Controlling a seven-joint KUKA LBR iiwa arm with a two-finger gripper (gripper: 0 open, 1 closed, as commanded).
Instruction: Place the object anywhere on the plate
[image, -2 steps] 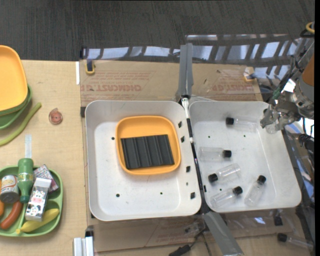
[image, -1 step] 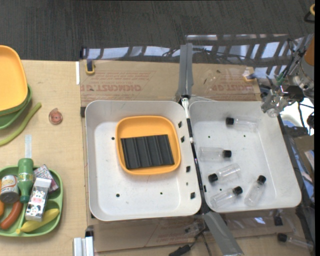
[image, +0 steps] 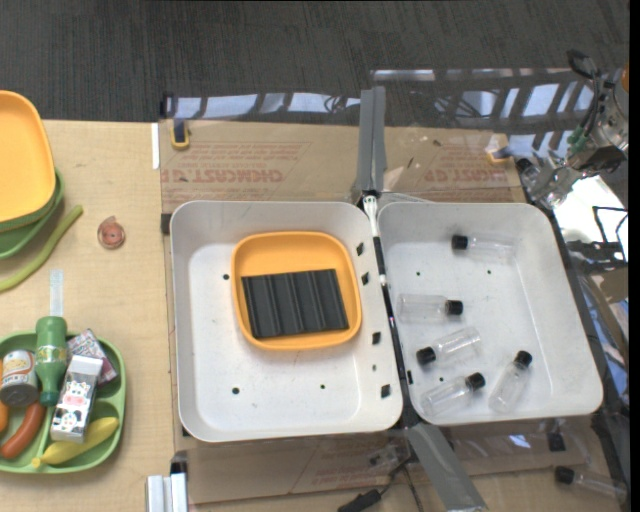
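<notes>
- Five clear vials (image: 448, 349) with black caps lie scattered in the right bin (image: 540, 300), mostly toward its front edge. Each is a candidate object, and none is on the plate (image: 295, 243).
- Risk: the vials are round, slick and see-through, so they could slip, and one could roll off the ridged dark slab (image: 296, 304) covering the plate.
- Gripper: state cannot be told.

The shallow white left bin (image: 200, 400) holds an orange rounded-square plastic plate (image: 296, 245), with a dark ribbed rectangular block (image: 296, 304) lying on it. At three o'clock, touching along one side, the shallow white right bin (image: 575, 330) holds five clear black-capped plastic vials (image: 447, 349), scattered apart.
</notes>
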